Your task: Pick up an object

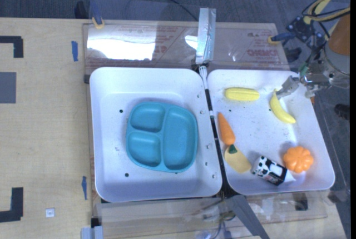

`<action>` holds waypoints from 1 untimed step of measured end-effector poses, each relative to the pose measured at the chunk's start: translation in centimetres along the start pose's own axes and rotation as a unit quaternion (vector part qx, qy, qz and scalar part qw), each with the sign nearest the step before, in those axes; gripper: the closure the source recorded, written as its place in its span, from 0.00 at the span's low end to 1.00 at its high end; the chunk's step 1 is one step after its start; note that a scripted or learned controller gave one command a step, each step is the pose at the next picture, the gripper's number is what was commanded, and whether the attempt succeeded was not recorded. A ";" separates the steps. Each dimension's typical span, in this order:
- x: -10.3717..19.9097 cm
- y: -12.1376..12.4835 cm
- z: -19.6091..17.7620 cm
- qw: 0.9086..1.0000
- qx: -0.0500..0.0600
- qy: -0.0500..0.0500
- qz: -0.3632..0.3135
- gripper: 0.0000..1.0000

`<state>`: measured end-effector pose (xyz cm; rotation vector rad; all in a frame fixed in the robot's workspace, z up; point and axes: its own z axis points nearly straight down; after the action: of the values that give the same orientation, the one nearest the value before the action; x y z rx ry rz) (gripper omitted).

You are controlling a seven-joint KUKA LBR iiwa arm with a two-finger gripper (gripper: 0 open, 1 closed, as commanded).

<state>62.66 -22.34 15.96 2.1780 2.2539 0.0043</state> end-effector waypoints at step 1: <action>0.2 0.0 1.7 1.000 -0.005 -0.001 -0.016 0.00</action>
<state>62.68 -22.16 14.24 2.1346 2.2828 0.0133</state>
